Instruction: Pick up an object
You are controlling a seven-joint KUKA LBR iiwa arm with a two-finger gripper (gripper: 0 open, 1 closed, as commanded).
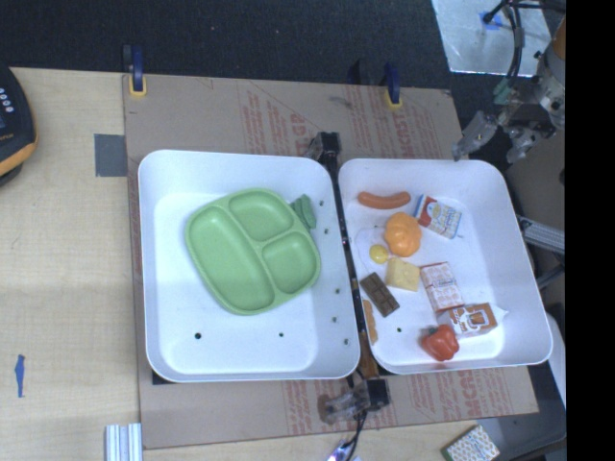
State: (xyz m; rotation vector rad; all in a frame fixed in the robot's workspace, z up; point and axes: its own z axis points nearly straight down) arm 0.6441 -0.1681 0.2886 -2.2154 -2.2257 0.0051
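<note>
Hand (504, 134), fingers apparently spread and grasping nothing, poised just outside the far right corner of the right bin (514, 257); the nearest candidate, a sausage (384, 200), lies inside toward the bin's far left, long axis across the bin.

From my remote seat I see the gripper (504, 133) hanging past the right bin's (524, 257) far corner. That bin holds a sausage (384, 200), an orange (403, 234), a cheese wedge (404, 276) and a red pepper (441, 343). The left bin (163, 257) carries a green divided plate (253, 250).
</note>
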